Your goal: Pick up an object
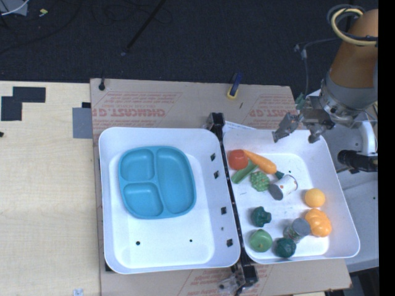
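gripper (299, 130) released, holding nothing, at right bin's (341, 184) 12 o'clock rim | carrot (260, 161) at its 7 o'clock

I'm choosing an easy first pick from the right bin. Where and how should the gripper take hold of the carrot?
Grip the carrot across its thicker middle, coming straight down from above. It lies flat and slanted, so the fingers should close across its narrow width, square to its length. The red tomato and green pieces crowd its left end, so I'd favour the freer right half. The gripper hangs above the bin's far edge.
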